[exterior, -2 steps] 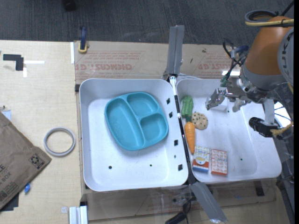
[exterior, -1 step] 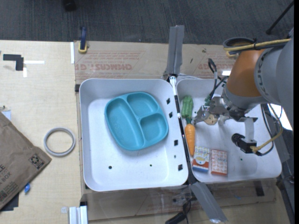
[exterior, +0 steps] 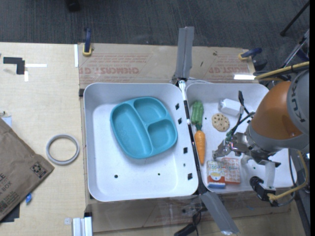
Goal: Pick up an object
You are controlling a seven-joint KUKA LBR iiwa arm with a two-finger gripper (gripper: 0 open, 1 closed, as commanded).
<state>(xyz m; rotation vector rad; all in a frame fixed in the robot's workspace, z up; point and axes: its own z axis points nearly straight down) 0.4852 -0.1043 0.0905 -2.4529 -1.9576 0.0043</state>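
In the right bin (exterior: 209, 92) lie a green cucumber (exterior: 197, 113), an orange carrot (exterior: 200, 145), a round cookie (exterior: 221, 122), a small white object (exterior: 229, 105) and a flat printed packet (exterior: 224, 172). My gripper (exterior: 224, 150) hangs low over the bin's middle, just above the packet's upper edge and right of the carrot. The arm's orange band (exterior: 275, 113) and grey wrist cover the bin's right part. Nothing shows between the fingers.
The left bin (exterior: 98, 146) holds a blue divided plate (exterior: 143, 126). A roll of tape (exterior: 62, 148) and a brown cardboard box (exterior: 17, 173) lie on the bench to the left. Cables (exterior: 275, 193) trail by the right bin's front corner.
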